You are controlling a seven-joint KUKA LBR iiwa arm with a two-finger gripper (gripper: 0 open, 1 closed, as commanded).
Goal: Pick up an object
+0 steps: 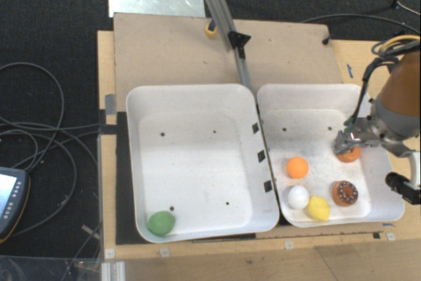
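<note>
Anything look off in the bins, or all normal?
Nothing spilled or damaged. One oddity: the green ball sits alone in the left bin's near corner, while the orange ball, white ball, lemon and doughnut cluster in the right bin. The pincer sits over another orange object.

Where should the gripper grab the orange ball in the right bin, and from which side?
Take the orange ball across its widest middle, coming straight down from above. It is round, so any axis works, and it sits apart from the white ball, leaving finger room on every side.
</note>
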